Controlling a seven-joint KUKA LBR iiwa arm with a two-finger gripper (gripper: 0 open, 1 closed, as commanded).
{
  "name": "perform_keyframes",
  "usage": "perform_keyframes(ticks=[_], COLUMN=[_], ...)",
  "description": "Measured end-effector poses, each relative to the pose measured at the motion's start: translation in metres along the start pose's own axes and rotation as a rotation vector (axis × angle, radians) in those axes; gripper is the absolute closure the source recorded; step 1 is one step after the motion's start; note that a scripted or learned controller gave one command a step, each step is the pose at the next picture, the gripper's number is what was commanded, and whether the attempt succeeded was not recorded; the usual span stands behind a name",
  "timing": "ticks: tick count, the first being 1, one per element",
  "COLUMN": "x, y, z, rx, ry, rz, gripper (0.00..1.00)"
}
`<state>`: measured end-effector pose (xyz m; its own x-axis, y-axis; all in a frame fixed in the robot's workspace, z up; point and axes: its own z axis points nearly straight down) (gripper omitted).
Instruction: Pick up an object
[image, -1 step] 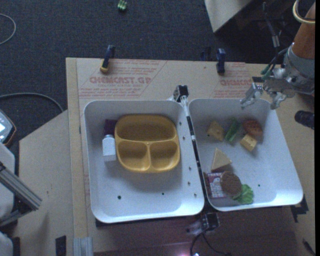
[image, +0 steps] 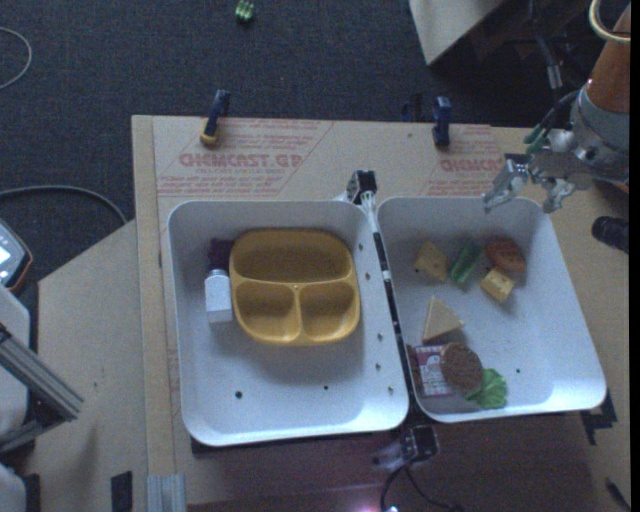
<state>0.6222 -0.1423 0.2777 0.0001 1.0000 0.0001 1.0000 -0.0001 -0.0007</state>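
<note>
The right bin (image: 560, 330) holds several toy food pieces: a yellow cheese chunk (image: 432, 261), a green piece (image: 464, 263), a reddish-brown piece (image: 506, 254), a small yellow cube (image: 497, 285), a pale wedge (image: 440, 320), a red packet (image: 431, 369), a brown patty (image: 463, 367) and a green leaf (image: 490, 389). My gripper (image: 525, 197) hovers over the bin's far rim, above and behind the food. It is open, with nothing between its fingers.
In the left bin (image: 290, 400) sits a yellow divided plate (image: 295, 285), with a white bottle (image: 218, 296) and a dark purple item (image: 220, 250) at its left side. Two clamps (image: 213, 118) (image: 441, 120) hold the board's far edge.
</note>
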Motion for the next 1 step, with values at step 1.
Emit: perform_keyframes(ticks=[1], x=[0.0035], y=[-0.005], z=[0.0624], rx=[0.007], ry=[0.002], rz=[0.0], gripper=[0.0])
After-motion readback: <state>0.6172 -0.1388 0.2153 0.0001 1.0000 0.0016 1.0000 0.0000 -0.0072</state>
